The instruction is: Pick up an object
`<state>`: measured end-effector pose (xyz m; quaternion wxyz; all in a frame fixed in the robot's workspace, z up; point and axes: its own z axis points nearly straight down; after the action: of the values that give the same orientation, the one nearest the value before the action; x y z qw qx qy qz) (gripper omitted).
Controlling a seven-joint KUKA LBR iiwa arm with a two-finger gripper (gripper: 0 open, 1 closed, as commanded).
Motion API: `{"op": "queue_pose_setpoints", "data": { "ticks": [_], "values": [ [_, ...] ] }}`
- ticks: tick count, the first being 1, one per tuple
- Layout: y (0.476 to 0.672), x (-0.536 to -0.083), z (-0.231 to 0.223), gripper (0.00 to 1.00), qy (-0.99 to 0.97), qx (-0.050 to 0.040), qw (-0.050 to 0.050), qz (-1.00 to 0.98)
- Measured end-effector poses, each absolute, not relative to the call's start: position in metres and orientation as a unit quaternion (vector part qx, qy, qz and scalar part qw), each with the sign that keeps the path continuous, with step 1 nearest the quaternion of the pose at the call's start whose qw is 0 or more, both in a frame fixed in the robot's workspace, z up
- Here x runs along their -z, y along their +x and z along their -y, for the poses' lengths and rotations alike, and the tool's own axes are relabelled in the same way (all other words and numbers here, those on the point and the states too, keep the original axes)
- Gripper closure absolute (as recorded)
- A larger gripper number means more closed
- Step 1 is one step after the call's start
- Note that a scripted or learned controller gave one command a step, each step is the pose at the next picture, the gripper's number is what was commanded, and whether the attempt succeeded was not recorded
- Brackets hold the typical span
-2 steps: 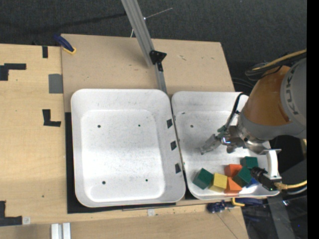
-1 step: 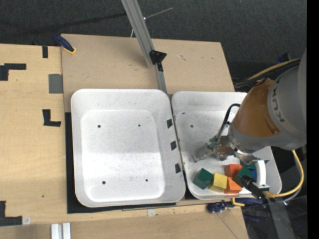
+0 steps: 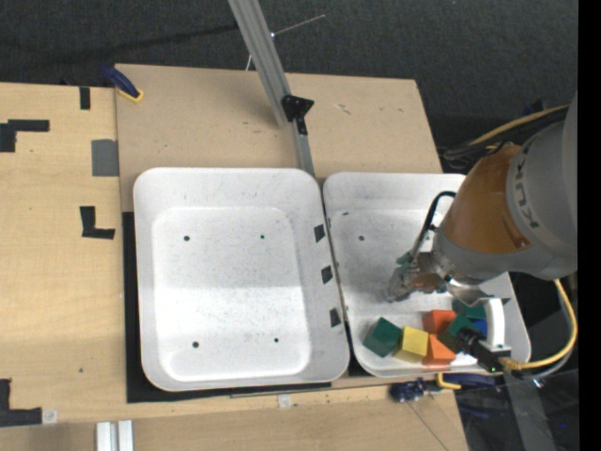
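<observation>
Dull metal is what I make of the pincer [image 3: 406, 283], low over the floor of the right bin [image 3: 376, 209], roughly at its middle and a little toward the near edge. I cannot tell whether it is released or clenched, and I see nothing caught in it. Just behind it the orange band [image 3: 484, 209] of the arm [image 3: 549, 195] covers the bin's right edge.

The candidates lie bunched in the near right corner of that bin: a green block [image 3: 382, 335], a yellow block [image 3: 413, 343] touching it, an orange block [image 3: 438, 346] beside that, with red, dark green and blue pieces [image 3: 457, 323] further right, partly under the wrist.

I judge we are at the approach, no grasp made. Next I would want the pincer shifted toward the near corner, onto the green block, which stands clearest of the others

The left bin [image 3: 225, 271] sits alongside
</observation>
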<state>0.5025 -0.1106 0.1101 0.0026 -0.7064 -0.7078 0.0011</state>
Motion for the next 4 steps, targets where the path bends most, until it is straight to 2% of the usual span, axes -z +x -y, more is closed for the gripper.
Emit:
{"op": "queue_pose_setpoints", "data": {
  "ticks": [2,3,4],
  "values": [
    [0.519,-0.224,0.100,1.00,-0.706,0.0015,-0.002,0.708],
    [0.520,-0.236,0.100,1.00,-0.707,0.0000,0.000,0.708],
    [0.551,-0.245,0.054,1.00,-0.705,0.0007,0.000,0.709]
  ]
}}
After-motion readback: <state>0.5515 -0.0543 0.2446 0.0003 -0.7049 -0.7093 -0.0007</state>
